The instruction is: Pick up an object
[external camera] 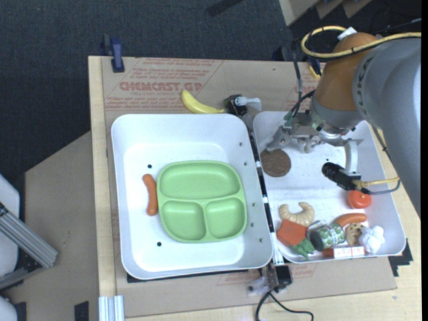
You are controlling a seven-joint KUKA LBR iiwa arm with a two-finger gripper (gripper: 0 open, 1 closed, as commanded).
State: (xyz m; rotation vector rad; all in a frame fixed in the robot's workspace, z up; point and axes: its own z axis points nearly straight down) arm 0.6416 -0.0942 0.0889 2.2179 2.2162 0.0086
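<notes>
My gripper (292,142) hangs over the far left part of the right bin (394,212), below the orange wrist band. A brown round cookie (275,162) lies just in front of it and slightly left, close to the gripper but apart from it. Nothing shows as held. Along the bin's near edge lie a croissant (297,212), a red piece (290,233), a green piece (305,248), a dark can (326,235), a red sausage (350,219), a chip cookie (354,232) and a white lump (373,239). A small orange piece (359,199) sits to the right.
The left bin (127,179) holds a green divided plate (200,200) and an orange hot dog (151,194) to its left. A yellow banana (200,104) lies on the bench behind the bins, beside a small black and white part (241,103).
</notes>
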